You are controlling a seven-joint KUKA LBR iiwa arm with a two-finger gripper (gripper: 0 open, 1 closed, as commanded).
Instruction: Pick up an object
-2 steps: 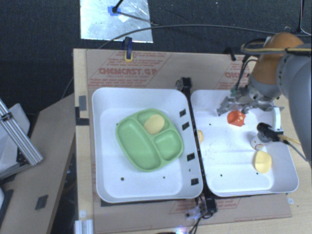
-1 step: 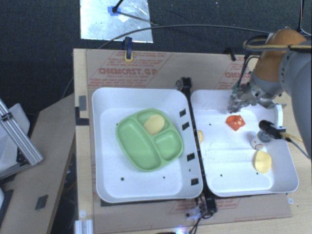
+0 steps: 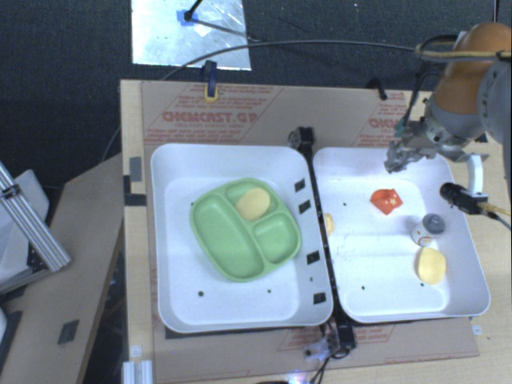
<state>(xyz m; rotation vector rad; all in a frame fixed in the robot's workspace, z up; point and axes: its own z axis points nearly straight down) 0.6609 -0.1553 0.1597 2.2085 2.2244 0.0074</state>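
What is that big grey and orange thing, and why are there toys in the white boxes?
That is a robot arm, seen by one camera looking down from above. At its end is a gripper, a kind of hand with two fingers, hanging over the top of the right bin. That bin holds a red object, a small grey round object and a yellow object. The left bin holds a green tray with another yellow piece in one compartment. The robot's job is picking something up. I cannot see anything between its fingers.
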